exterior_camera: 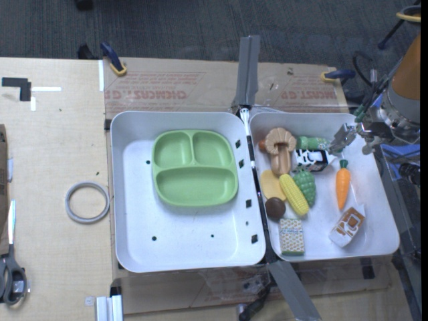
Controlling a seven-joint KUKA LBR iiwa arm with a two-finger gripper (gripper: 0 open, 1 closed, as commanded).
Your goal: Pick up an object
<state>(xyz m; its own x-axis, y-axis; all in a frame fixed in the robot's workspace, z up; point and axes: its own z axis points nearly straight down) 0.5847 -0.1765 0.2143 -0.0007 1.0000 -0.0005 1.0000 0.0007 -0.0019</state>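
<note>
Toys all sit crowded in the right bin (374, 246), which is probably deliberate: the arm comes in from that side, so everything is within easy reach. The pincer (348, 138) hangs over the upper right part of that bin, just above the carrot (342, 184), with nothing between its tips as far as I can see. Whether it's spread apart or closed I honestly can't tell, it's too small and blurry at that angle.

Closest candidates for a pick look like the carrot, standing a bit apart from the pile, and the small carton (348, 226) lying near the bin's lower right corner. The corn cob (293, 194), mushroom (280, 146) and the rest are jammed together by the divider, so those seem harder to get at cleanly.

The left bin (127, 233) just has a green divided plate (195, 168) lying flat in it. Out on the table (47, 146) there's a roll of tape (87, 201), well away from everything.

My guess is nothing's been picked up yet.
</note>
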